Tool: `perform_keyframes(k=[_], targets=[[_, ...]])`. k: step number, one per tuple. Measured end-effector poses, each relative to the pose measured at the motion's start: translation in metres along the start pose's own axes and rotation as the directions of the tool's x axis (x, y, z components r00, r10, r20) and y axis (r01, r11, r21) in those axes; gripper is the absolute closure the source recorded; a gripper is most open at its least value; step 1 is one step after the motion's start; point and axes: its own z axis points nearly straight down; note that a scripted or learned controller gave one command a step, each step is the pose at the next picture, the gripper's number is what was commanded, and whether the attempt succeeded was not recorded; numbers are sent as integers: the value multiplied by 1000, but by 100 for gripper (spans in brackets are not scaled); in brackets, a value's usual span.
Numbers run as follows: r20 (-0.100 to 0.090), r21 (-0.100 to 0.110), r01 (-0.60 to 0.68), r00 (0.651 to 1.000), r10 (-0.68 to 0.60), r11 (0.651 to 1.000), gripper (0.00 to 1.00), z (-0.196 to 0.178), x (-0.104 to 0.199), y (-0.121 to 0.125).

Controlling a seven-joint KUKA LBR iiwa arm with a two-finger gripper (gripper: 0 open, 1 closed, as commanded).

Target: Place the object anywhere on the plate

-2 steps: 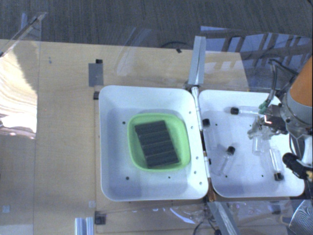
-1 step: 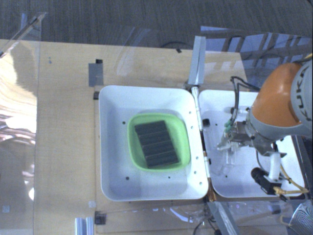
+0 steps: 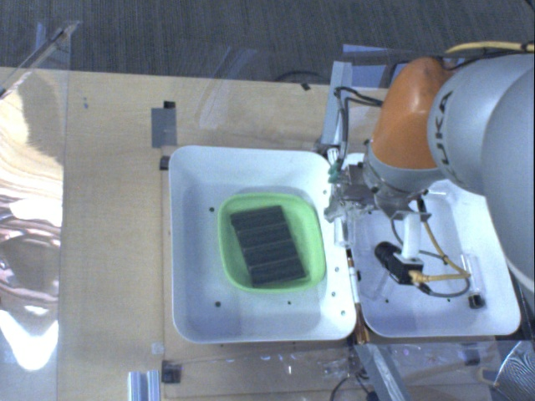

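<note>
Bench [image 3: 109, 182]: wood, bordered above by grey carpet [image 3: 209, 15]. Left bin [image 3: 192, 307]: green plate [image 3: 227, 224], topped by black block [image 3: 267, 245]. Gripper [image 3: 344, 200], centre-right: state cannot be told.

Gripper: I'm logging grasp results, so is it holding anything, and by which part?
Cannot be told: the gripper is at the left bin's right rim, its grasp hidden. The dark ridged block lies on the green plate, apart from it.

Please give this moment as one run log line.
object: dark ridged block on green plate | plate: in left bin | arm: above right bin | task: looks done
</note>
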Motion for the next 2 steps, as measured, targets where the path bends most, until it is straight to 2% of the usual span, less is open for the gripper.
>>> perform_keyframes(k=[1,2], targets=[[0,0,0,1000,0,1000,0,0,0,0],[2,0,44,999,-44,999,0,14,-65,39]])
